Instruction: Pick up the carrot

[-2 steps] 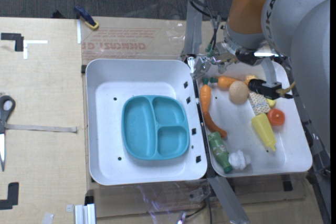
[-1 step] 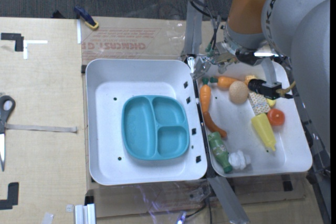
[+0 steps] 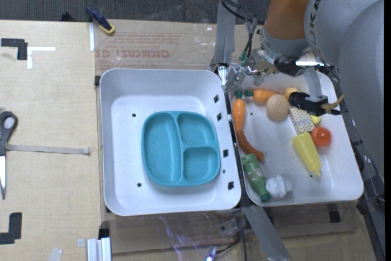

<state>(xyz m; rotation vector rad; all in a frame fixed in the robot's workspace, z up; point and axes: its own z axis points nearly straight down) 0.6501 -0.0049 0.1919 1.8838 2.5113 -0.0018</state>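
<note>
left bin (image 3: pixel 110 131): showing plain white
right bin (image 3: pixel 342 186): showing plain white
divided plate (image 3: pixel 181 148): showing turquoise blue, inside the left bin
carrot (image 3: pixel 238 112): showing orange, just right of the plate
bottle (image 3: pixel 255 176): showing green with a white cap end
corn (image 3: pixel 307 154): showing yellow
tomato (image 3: pixel 321 137): showing red-orange
egg (image 3: pixel 277 107): showing pale tan
arm (image 3: pixel 342 15): showing grey, with an orange band
bench (image 3: pixel 43 125): showing light wood colour
</note>
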